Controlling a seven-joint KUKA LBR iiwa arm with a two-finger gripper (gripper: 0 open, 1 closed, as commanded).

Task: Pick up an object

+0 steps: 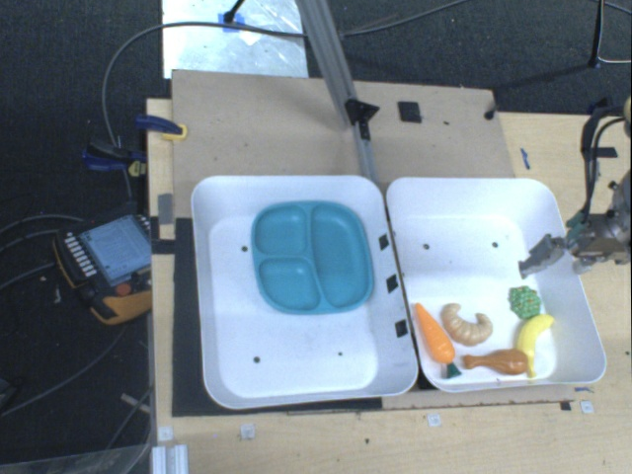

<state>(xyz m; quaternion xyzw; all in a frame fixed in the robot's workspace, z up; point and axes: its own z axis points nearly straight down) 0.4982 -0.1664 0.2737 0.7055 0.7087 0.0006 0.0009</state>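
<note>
Bright, even overhead light with soft shadows, a glaring foil sheet (pixel 232 23) (top left), slightly soft focus.

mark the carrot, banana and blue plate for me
carrot (pixel 433 332), camera view, middle of the orange body
banana (pixel 532 336), camera view, middle of the yellow curve
blue plate (pixel 312 256), camera view, ridge between its compartments

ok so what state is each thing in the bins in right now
blue plate: flat in left bin, compartments bare
carrot: lying in right bin
shrimp: lying beside carrot
drumstick: lying flat
banana: lying, untouched
broccoli: resting above banana
gripper: over right bin, holding nothing visible
</note>
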